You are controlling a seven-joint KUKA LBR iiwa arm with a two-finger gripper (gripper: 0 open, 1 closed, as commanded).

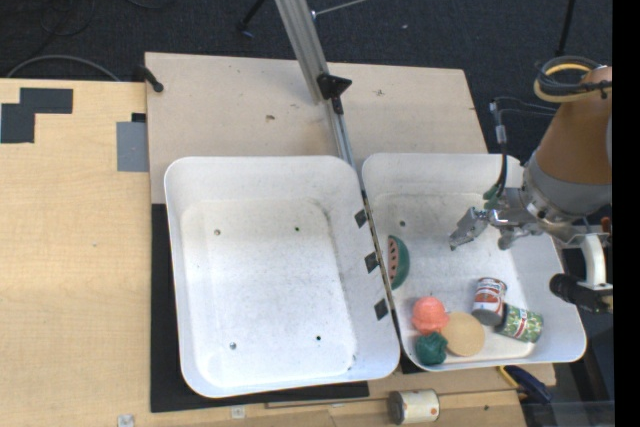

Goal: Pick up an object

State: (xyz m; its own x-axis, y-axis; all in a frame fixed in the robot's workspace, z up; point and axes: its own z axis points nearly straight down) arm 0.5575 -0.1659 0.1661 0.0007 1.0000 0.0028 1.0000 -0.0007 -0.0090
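Note:
My gripper (484, 235) hangs over the middle of the right bin (440, 180), open, with nothing between its fingers. Below it, toward the bin's front, lie a red can (488, 298) and a green can (521, 323) side by side. Left of them sit an orange-red ball (429, 313), a tan round piece (465, 335) and a dark green lump (432, 348). A watermelon slice (397, 261) leans against the bin's left wall. The gripper touches none of these.
The left bin (200, 185) stands beside the right one, with black clips (371, 261) joining them. A slanted metal rail (300, 25) rises behind the bins. A small cylinder (414, 406) lies on the bench in front.

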